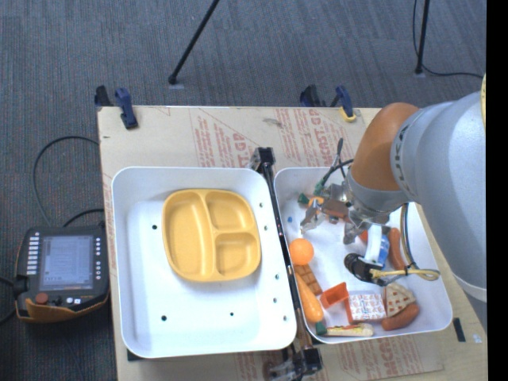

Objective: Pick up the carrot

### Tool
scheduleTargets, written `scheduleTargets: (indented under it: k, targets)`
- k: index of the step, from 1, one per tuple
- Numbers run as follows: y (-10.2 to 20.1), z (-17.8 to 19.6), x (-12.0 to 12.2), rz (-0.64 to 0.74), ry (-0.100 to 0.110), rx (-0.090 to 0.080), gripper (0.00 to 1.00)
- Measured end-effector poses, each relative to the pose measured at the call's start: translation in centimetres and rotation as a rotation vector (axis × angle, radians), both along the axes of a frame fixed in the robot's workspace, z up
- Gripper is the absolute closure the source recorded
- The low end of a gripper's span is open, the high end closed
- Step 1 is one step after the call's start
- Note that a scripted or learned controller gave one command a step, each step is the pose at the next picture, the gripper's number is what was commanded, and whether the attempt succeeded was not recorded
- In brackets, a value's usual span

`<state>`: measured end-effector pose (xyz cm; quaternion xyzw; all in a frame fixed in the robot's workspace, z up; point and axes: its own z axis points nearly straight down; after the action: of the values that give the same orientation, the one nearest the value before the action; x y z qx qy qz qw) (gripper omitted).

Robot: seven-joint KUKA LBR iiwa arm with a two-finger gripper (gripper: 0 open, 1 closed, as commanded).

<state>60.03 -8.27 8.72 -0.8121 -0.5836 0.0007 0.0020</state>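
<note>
The carrot [310, 297] lies in the right bin [441, 292] along its left wall, a slim orange piece with a brownish top end pointing up the view. An orange ball [301, 251] sits just above it. My gripper [329, 224] hangs over the upper middle of that bin, up and to the right of the carrot and apart from it. Its fingers [308, 219] stand spread, and I see nothing between them.
The right bin also holds a red block [334, 294], a white and red box [365, 306], a bread slice [398, 298], a sausage [401, 317] and a blue and white bottle [379, 249]. A yellow divided plate [211, 233] lies in the left bin [135, 308].
</note>
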Motion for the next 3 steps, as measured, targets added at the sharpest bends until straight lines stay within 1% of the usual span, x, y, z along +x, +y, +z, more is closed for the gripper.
scheduleTargets:
  k: [1, 2, 3]
  targets:
    - [-1.3, 0.0, 4.2, -0.414, 0.005, -0.004, 0.00]
    - [-1.2, 1.0, 4.3, -0.407, 0.005, -0.003, 1.00]
    - [-3.1, 0.0, -4.0, -0.742, 0.003, -0.003, 1.00]
